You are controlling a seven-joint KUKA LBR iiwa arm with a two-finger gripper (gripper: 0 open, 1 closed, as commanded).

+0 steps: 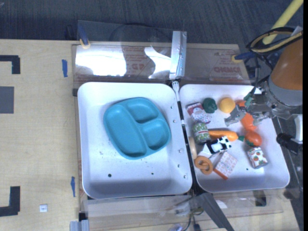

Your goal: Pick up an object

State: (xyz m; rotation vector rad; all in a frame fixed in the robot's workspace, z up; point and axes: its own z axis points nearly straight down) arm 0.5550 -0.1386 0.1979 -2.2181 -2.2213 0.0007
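The right bin (279, 177) holds several toy foods. Among them are a green ball (209, 104), a yellow ball (226, 104), a red-and-white can (196, 111), a green can (200, 130), a carrot (223, 134) and a black-and-white cow (220, 145). A pretzel (204, 164), a cracker box (225, 164), a red-orange fruit (253, 139) and a small white carton (257, 158) lie there too. My gripper (246, 113) hangs low over the bin's upper right part, right at an orange piece (248, 121). Its metal parts hide how it meets that piece.
The left bin (91, 105) holds a blue divided plate (137, 127). A clear plastic sheet (125, 59) and a metal bracket (178, 54) stand behind the bins. The arm's orange band (288, 71) and cables (274, 35) sit at the right edge.
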